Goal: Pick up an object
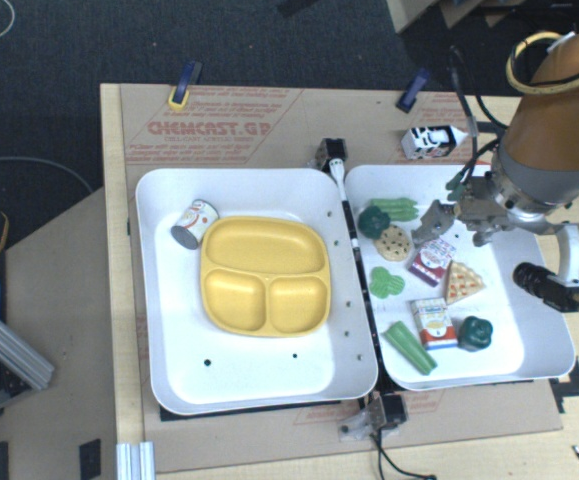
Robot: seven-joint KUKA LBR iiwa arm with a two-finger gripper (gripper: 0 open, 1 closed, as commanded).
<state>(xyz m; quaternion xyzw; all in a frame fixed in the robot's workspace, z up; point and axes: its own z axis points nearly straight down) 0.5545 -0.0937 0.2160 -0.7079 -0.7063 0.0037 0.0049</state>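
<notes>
Hovering at the right bin's point(544, 363) upper edge, gripper point(439, 218) was lining up near the cookie point(394, 241); fingers' gap — couldn't tell. Next: drop straight down.

The yellow three-compartment plastic tray point(265, 274) lies in the left white bin point(159, 298) with a small tipped can point(193, 223) at its far-left corner, while toy foods crowd the right white bin point(544, 343).

Two white bins point(159, 268) sat side by side. The left held one yellow tray point(265, 274) and one can point(194, 223); the right held about eight toy foods point(409, 288).
</notes>
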